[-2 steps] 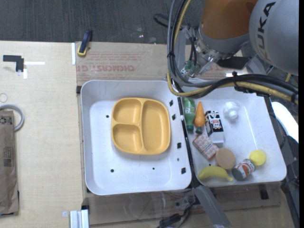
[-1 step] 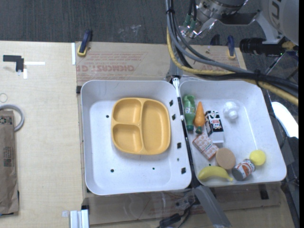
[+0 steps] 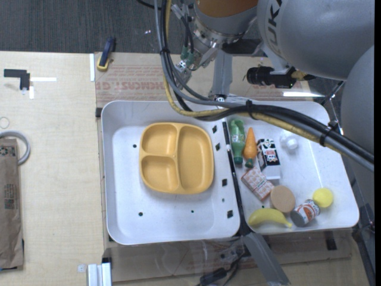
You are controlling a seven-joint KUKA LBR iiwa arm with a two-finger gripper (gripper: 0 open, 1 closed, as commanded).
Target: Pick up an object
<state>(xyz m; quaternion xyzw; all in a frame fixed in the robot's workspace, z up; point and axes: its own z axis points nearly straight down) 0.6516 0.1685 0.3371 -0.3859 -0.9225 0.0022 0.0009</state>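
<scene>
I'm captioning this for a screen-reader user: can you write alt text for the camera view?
Two white bins sit side by side: the left bin holds a yellow divided plate, the right bin small items including a banana, carrot, green bottle, can and yellow ball. The grey arm hangs above the bins' far edge.

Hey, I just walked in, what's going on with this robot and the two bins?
A grey KUKA arm reaches in from the right and sits high above the back of the bins, not down among the items. The left bin holds a yellow divided plate. The right bin holds a green bottle, a carrot, a banana, a small can, a yellow ball and some small packages. All of them lie in the bin; none is lifted.
</scene>
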